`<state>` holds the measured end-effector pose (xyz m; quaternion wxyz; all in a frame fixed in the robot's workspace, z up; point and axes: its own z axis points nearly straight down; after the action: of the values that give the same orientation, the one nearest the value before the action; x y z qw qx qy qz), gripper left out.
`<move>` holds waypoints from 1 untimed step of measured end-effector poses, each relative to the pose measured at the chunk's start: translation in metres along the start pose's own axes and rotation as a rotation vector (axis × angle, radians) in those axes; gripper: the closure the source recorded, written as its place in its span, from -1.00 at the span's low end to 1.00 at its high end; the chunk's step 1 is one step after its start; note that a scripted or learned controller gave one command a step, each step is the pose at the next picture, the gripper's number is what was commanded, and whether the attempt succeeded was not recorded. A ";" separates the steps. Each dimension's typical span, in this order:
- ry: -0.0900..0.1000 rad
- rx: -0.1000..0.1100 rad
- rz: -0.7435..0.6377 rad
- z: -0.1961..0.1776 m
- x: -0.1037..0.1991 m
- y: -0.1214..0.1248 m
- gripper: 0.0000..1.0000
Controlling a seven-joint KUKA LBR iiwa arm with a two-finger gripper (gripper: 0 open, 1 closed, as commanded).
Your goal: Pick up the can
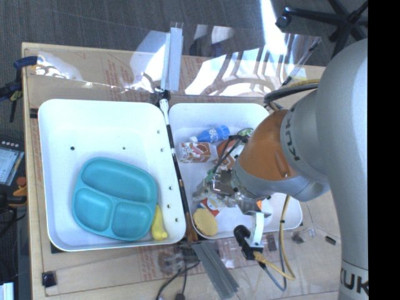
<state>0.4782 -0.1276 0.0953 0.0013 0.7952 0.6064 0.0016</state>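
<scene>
The gripper [215, 186] hangs low in the right bin [275, 114], amid clutter, and whether it is open or closed cannot be told. The can [195, 150], brown and red with a white label, lies on its side up and to the left of the gripper, apart from it, near the divider between the bins. It is probably light, rigid and smooth, so likely to roll; a grasp across its round body looks best. A blue-capped bottle [214, 134] lies just beyond the can.
</scene>
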 end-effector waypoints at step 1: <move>-0.002 -0.003 0.009 0.000 0.015 -0.004 -1.00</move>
<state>0.4788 -0.1119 0.0950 0.0028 0.7979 0.6028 0.0017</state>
